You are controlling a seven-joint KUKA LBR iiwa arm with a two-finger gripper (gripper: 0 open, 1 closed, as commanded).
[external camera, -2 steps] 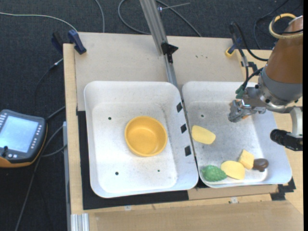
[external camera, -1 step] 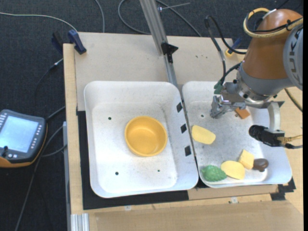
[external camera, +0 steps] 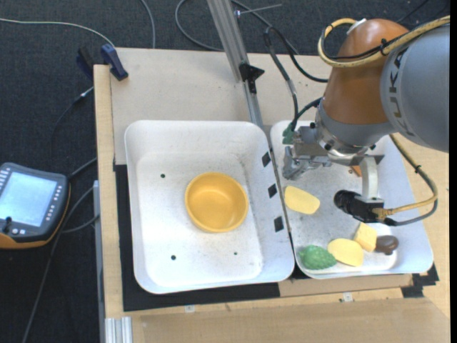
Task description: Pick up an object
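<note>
My gripper (external camera: 294, 164) hangs over the far left part of the right bin (external camera: 410, 191), under the grey and orange arm. Just in front of it a pale yellow wedge (external camera: 302, 200) lies on the bin floor, apart from the gripper. Along the bin's near edge sit a green leafy piece (external camera: 316, 256), a yellow oval piece (external camera: 346, 251), a small yellow block (external camera: 366, 236) and a brown round piece (external camera: 386, 244). Nothing shows in the gripper's grasp.
A yellow bowl (external camera: 216, 202) stands in the middle of the left bin (external camera: 143, 156). A black fitting with a yellow cable (external camera: 355, 204) hangs off the arm over the right bin. A metal pole (external camera: 235, 48) slants down to the wall between the bins.
</note>
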